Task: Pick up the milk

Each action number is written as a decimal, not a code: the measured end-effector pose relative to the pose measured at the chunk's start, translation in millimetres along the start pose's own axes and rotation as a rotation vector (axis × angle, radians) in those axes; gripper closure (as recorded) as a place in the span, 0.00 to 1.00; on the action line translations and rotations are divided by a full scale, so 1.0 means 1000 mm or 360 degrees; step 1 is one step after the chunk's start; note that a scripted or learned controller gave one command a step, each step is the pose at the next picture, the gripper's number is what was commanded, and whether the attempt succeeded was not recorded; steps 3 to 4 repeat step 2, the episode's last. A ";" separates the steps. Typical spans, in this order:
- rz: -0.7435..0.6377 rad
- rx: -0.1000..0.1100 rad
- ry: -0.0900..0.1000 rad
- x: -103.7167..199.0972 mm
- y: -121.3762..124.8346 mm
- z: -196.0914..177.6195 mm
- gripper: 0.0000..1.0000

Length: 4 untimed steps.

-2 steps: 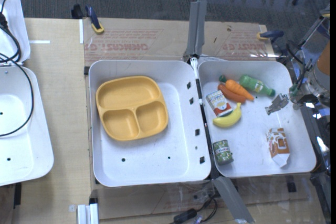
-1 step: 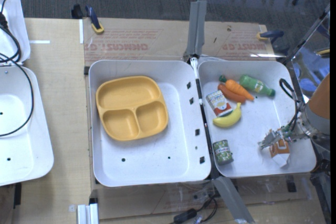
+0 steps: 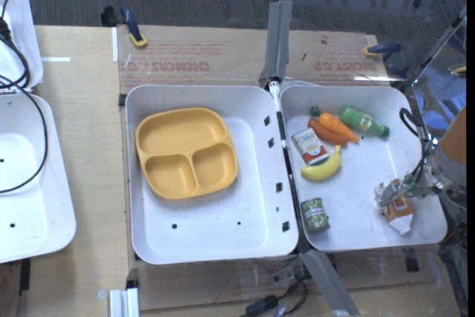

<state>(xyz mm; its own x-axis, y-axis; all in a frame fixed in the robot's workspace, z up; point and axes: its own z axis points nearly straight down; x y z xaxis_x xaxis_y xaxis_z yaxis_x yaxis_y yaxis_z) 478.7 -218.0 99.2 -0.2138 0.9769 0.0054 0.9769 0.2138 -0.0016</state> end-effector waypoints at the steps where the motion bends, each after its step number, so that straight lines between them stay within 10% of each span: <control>1: -0.0250 -0.0002 -0.0010 0.012 0.035 -0.009 1.00; 2: -0.0102 -0.0001 -0.0009 0.094 0.029 -0.084 1.00; 4: -0.0102 -0.0001 -0.0009 0.094 0.029 -0.084 1.00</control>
